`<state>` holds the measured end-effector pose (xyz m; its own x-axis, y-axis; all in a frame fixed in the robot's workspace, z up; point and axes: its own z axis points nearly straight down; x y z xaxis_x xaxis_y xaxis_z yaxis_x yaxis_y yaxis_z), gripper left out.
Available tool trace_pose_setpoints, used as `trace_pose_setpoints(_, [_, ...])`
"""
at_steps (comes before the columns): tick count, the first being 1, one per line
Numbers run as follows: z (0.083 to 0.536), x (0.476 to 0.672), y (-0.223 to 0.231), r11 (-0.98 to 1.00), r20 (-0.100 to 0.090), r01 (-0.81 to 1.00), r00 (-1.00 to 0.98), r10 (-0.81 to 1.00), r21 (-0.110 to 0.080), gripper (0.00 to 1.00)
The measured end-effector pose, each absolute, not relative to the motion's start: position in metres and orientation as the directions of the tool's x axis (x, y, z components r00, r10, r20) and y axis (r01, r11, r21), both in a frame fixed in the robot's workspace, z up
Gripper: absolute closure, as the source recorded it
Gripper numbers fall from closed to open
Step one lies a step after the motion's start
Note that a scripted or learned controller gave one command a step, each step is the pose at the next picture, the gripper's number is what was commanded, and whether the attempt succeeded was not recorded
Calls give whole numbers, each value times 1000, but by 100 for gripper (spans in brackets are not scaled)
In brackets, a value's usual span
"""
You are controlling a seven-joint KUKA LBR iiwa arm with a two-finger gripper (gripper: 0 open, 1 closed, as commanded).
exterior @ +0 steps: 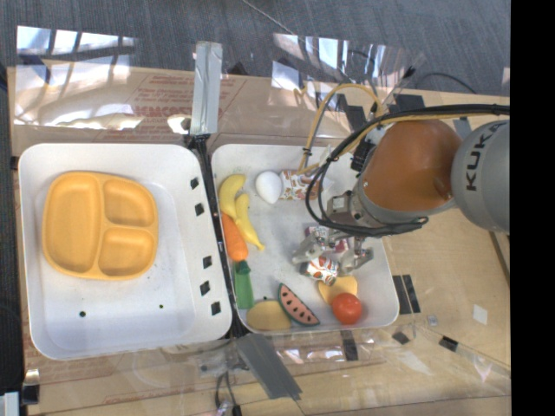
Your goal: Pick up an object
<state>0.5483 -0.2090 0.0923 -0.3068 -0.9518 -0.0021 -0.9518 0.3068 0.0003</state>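
My gripper (332, 251) hangs low over the right bin (286, 224), under the arm's orange band (408, 165). It sits right above a small red and white can (323, 269); I cannot tell whether it touches it. Around it lie a red tomato (346, 308), a yellow piece (340, 287), a watermelon slice (297, 305), a white egg (268, 186), a banana (236, 204), a carrot (234, 237), a green item (244, 286) and a yellow lemon-like piece (269, 317).
The left bin (104, 319) holds a yellow divided plate (100, 224). A ridge with black clips (211, 232) separates the two bins. Cables (347, 111) loop behind the arm over the bench's cardboard. A small patterned cup (295, 185) lies beside the egg.
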Motion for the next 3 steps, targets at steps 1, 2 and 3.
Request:
trace_pose_setpoints(1, [102, 550, -206, 300, -4, -954, -300, -954, 0, 100])
trace_pose_setpoints(2, [158, 552, -132, 505, -3, -863, -505, -863, -3, 100])
trace_pose_setpoints(3, [98, 540, -191, 91, 0, -996, -91, -996, -8, 100])
